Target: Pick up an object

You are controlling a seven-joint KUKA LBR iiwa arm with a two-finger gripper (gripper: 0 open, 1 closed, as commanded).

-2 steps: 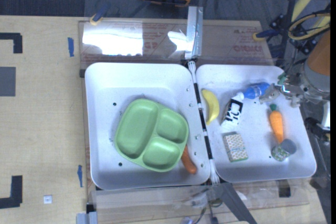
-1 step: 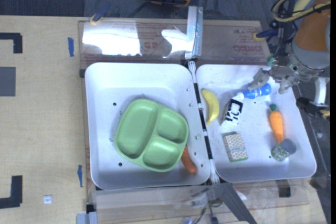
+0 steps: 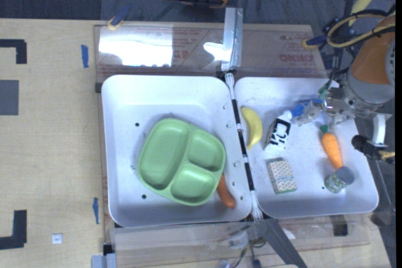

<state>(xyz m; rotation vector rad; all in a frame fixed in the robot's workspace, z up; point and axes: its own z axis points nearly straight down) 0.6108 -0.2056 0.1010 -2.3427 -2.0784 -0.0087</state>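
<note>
The right bin (image 3: pixel 358 204) holds a yellow banana (image 3: pixel 253 126), a black-and-white carton (image 3: pixel 279 132), a small patterned box (image 3: pixel 281 175), an orange carrot (image 3: pixel 331 149) and a small greenish jar (image 3: pixel 338 181). My gripper (image 3: pixel 326 107) hangs low over the bin's upper right part, just above the carrot's top end. A small blue-and-white object (image 3: pixel 306 112) lies right beside it on the left. Whether the gripper touches either one is unclear. The grey arm with its orange band (image 3: pixel 372 63) comes in from the right.
The left bin (image 3: pixel 119 103) carries a green divided plate (image 3: pixel 181 160) with another orange piece (image 3: pixel 225 192) wedged at its lower right. A metal divider (image 3: pixel 239 135) separates the bins. A clear panel (image 3: pixel 163 47) stands behind them, and cables hang at the upper right.
</note>
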